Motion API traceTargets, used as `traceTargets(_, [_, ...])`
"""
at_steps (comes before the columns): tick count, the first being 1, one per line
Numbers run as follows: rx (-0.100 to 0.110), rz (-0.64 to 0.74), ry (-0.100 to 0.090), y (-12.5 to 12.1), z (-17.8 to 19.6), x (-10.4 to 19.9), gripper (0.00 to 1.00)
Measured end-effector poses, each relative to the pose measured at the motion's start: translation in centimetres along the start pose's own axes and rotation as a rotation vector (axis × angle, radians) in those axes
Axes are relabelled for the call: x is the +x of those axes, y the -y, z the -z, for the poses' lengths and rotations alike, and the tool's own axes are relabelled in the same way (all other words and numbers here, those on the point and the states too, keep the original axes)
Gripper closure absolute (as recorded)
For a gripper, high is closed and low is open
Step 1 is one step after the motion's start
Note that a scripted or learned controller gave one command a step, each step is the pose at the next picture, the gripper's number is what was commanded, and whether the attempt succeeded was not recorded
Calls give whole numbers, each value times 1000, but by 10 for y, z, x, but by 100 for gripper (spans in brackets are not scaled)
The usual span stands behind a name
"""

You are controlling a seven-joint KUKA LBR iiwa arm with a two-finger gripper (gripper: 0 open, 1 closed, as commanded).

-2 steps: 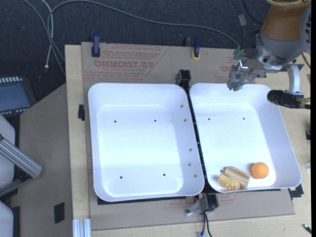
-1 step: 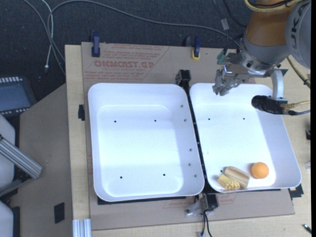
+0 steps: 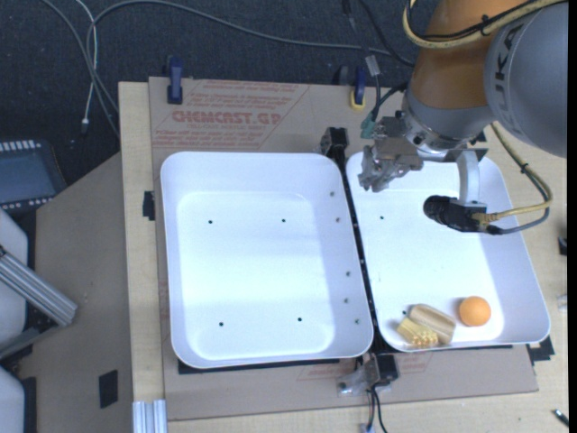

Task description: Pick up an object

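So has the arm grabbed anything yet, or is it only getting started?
Nothing looks picked up yet. The orange ball and the tan corn-like piece both lie at the near end of the right bin, untouched. The tool hangs over that bin's far end, well away from them, with nothing seen in it. Left to do: move over one of the two, come down, close on it and lift.
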State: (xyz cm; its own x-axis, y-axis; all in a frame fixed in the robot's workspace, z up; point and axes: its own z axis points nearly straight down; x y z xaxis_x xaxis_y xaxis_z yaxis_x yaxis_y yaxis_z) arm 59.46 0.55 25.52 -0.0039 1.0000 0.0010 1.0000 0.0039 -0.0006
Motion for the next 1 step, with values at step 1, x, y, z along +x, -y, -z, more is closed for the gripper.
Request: traceTargets(1, [1,1,0,26,-16,50,100])
